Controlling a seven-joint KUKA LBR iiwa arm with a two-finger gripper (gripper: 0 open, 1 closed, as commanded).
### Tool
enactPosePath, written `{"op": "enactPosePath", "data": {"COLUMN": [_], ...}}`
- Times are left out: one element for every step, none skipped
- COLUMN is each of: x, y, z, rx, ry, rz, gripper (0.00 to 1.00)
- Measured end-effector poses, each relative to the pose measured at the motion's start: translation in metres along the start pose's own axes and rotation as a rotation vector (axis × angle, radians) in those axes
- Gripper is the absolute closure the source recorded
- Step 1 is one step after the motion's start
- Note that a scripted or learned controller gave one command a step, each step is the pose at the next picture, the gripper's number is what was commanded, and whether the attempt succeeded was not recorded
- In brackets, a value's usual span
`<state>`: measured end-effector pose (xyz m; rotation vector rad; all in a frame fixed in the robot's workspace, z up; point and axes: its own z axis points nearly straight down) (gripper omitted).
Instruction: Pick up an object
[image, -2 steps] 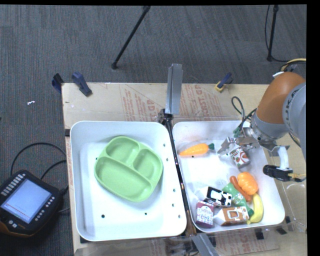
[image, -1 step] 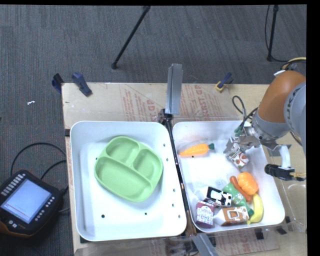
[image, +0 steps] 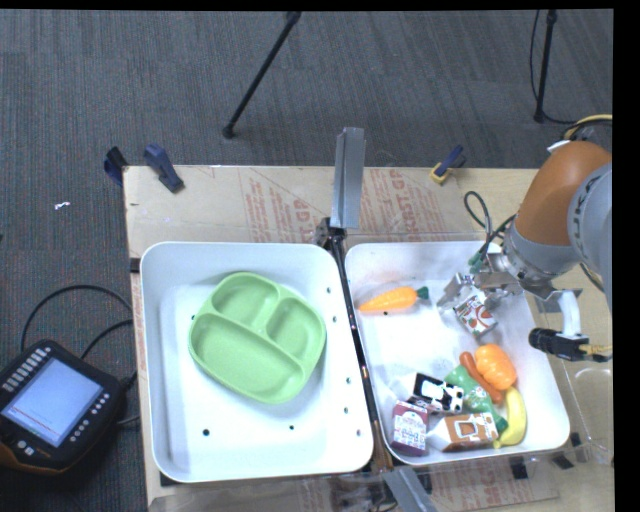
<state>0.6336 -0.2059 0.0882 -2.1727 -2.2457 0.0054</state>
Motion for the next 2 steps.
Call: {"op": "enactPosePath", "data": {"x": [0.000, 0.075], "y": [0.000, -0.008], "z": [-0.006, -0.141], "rx": [0.005, -0.014], "ry": [0.002, -0.010], "rz": [-0.001, -0.058], "gripper": [1.00, 1.00]}}
